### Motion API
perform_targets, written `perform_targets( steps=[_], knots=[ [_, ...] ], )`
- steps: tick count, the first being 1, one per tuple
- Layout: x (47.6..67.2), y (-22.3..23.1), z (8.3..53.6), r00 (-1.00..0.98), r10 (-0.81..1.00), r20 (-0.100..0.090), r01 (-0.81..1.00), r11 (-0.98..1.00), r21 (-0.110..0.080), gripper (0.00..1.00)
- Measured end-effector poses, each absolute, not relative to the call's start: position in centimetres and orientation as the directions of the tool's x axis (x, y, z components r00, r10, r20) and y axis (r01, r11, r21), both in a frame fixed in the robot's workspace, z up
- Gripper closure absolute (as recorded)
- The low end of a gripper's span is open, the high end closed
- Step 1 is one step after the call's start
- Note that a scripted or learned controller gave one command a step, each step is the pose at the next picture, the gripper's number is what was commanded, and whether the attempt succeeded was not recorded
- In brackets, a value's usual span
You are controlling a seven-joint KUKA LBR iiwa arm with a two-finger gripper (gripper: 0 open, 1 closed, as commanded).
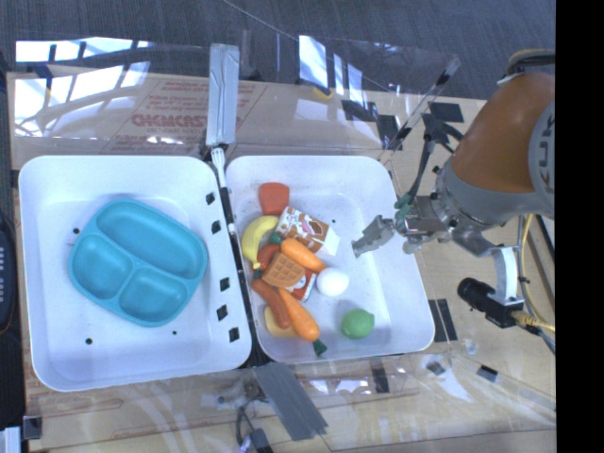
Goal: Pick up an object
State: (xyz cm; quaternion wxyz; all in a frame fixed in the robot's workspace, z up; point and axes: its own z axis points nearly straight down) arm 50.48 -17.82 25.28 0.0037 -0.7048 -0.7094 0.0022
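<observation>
The arm (505, 149) comes in from three o'clock, its orange band bulging over the right edge of the tabletop (142, 111), and the grey wrist bends down and toward nine o'clock over the right bin (396, 324). The gripper (373, 239) hangs above the bin's right side, over bare white floor, tilted so that its tip leans toward the pile of toy food. Whether its tip stands wide or narrow I cannot tell; from this slant it reads as one grey blur, and nothing shows caught in it.

The pile lies in the left half of the right bin, at nine o'clock from the gripper and apart from it. A red block (274, 196) sits at the pile's twelve o'clock end. Below it a yellow banana (253, 237) lies against the bin's left wall, and a small carton (310, 229) lies just beside it at three o'clock. An orange carrot (302, 255) crosses a waffle-like piece (283, 272), and a second carrot (297, 317) stretches toward six o'clock. A white egg (331, 283) touches the pile's right side. A green ball (358, 324) lies alone at five o'clock from the egg, near the bin's front wall.

The left bin (47, 347) bears a blue divided plate (137, 262), well apart from the arm.
</observation>
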Motion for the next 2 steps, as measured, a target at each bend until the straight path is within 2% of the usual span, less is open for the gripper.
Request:
perform_targets(
  steps=[1, 2],
  knots=[
    [55.7, -12.5, 20.4, -0.249, 0.969, 0.004, 0.969, 0.249, -0.009, 0.0],
    [63.8, -11.2, 10.2, -0.232, 0.973, -0.001, 0.973, 0.232, 0.001, 0.0]
  ],
)
